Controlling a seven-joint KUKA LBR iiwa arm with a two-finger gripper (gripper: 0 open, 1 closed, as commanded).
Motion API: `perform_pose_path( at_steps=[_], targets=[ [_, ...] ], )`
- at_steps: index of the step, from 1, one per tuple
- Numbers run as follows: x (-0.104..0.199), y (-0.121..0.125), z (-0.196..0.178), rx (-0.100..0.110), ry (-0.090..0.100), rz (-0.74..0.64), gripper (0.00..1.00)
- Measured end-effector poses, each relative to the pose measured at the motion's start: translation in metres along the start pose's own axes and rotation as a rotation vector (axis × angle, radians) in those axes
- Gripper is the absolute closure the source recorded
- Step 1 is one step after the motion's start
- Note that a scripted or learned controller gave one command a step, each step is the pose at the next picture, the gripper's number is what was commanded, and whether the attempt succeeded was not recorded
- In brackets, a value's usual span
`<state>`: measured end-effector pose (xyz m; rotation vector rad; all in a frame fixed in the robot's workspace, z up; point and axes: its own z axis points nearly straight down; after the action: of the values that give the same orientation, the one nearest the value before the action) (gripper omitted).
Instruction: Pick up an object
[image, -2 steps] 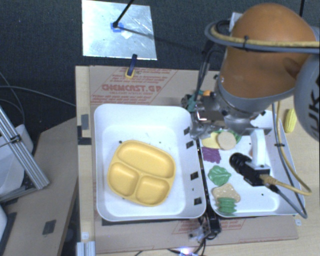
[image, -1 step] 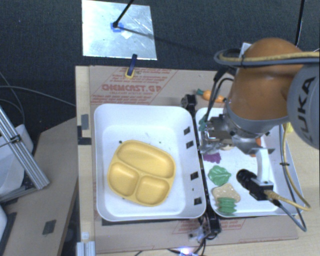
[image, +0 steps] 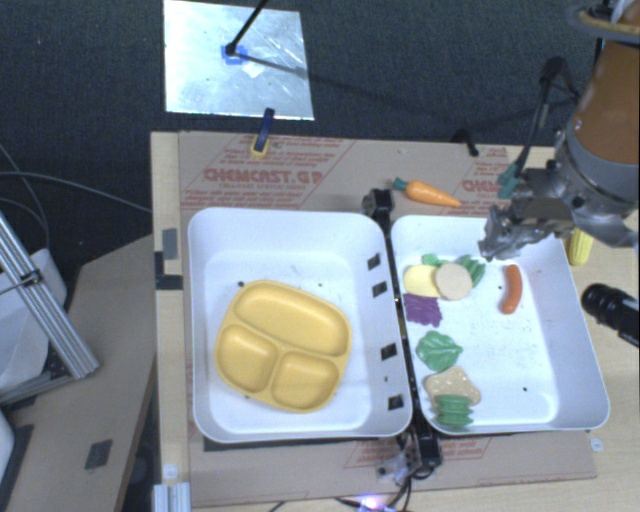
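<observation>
1. Risk, as I judge it: the toys by the sausage (image: 511, 288) lie crowded, so the pincer (image: 497, 243) may nudge instead of catch.
2. The pincer hangs just up-left of the sausage, apart from it; its grip state cannot be told.
3. The round slice (image: 453, 281) lies left of the sausage, in the right bin (image: 560, 400).

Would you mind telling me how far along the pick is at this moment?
Done: the gripper sits over the right bin, near the sausage. In hand: nothing visibly between its fingers. Left: grasping and lifting an item; all still lie in the bin.
</observation>
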<state>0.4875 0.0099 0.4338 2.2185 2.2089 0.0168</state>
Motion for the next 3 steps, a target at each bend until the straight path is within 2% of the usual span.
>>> perform_pose_path(
  at_steps=[1, 2, 3],
  targets=[
    [0.087, -0.002, 0.039, 0.016, 0.002, -0.017, 1.00],
    [0.191, 0.014, 0.079, 0.016, 0.003, -0.018, 1.00],
    [0.185, 0.015, 0.065, 0.011, 0.002, -0.011, 1.00]
  ],
)
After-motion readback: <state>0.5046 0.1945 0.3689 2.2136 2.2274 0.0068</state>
